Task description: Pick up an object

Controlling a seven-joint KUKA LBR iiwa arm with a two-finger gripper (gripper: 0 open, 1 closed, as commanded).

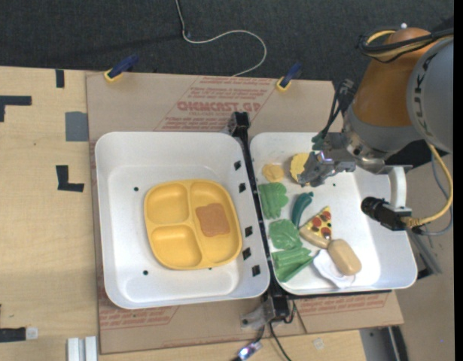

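Gripper (315, 170), opening unclear, over yellow toy (298, 164) near right bin's far rim (291, 136)

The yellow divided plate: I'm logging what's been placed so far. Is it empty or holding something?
Holding something. The yellow divided plate in the left bin has a brown square piece in its right compartment; its other two compartments are bare.

The hand (315, 170) covers part of the yellow piece (297, 164) in the right bin (389, 247), and its tips are too dark and small to tell their spread. The arm (400, 89) runs off the right edge. The white item (330, 274) lies partly under the tan bun (344, 259).
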